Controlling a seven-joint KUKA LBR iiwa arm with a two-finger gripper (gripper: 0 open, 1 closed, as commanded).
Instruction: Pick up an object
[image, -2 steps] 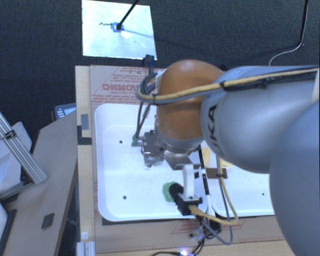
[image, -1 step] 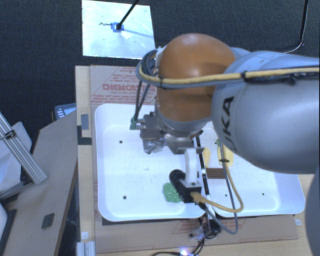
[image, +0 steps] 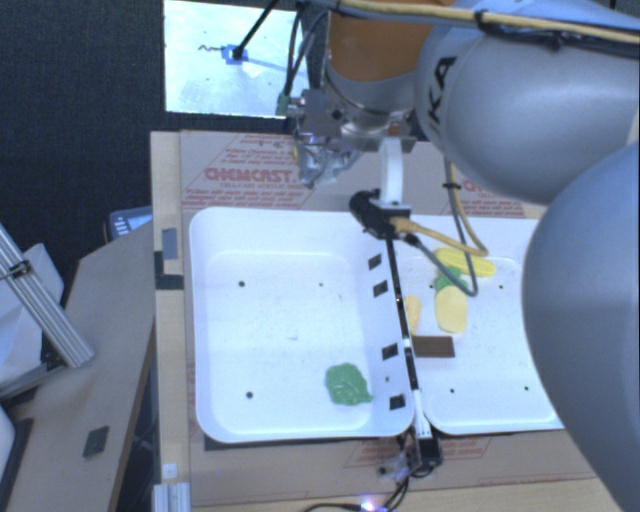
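Note:
My gripper (image: 314, 168) hangs high over the back edge of the left bin (image: 215, 300), above the cardboard behind it. A green crumpled lump (image: 347, 384) lies near the front right corner of the left bin, far from the gripper. In the right bin (image: 500, 400) lie a yellow-green piece (image: 466, 265), a yellow oblong (image: 453, 311), a small yellow bit (image: 412, 312) by the dividing wall and a flat brown block (image: 433, 347). The arm hides part of the right bin.
The grey arm (image: 540, 110) fills the upper right and right side. Cardboard (image: 240, 170) with red print lies under and behind the bins. A metal rail (image: 40, 310) leans at the left on the bench.

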